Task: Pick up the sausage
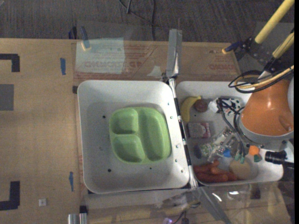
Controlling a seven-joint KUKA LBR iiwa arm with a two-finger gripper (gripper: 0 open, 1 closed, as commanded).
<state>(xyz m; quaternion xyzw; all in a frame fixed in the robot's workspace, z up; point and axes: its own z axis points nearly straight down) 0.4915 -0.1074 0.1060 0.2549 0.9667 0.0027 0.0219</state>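
1. You are looking down on a pale wooden bench point(37, 139) with blue tape marks, dark carpet beyond its far edge, and two shallow white bins set side by side on it.
2. Take the green three-compartment plastic tray point(140, 134) as your landmark; it lies in the middle of the left white bin point(93, 101), with nothing else in that bin.
3. To the right of the tray, across the metal divider, the right white bin point(271, 171) holds the clutter: a yellow banana point(188, 106), a brown round piece point(201, 106), a pinkish packet point(201, 129).
4. The reddish-orange sausage point(214, 172) lies down and right of the tray, along the near wall of the right bin, beside a tan piece.
5. The grey arm with the orange band point(267, 110) hangs over the right bin, and its two-finger gripper point(219, 146) sits just above the sausage. It looks translucent and blurred, so you cannot tell how it is set, and nothing is visibly held.
6. You are, by my judgement, in the approach step; next, bring the gripper toward the near wall and down over the sausage.
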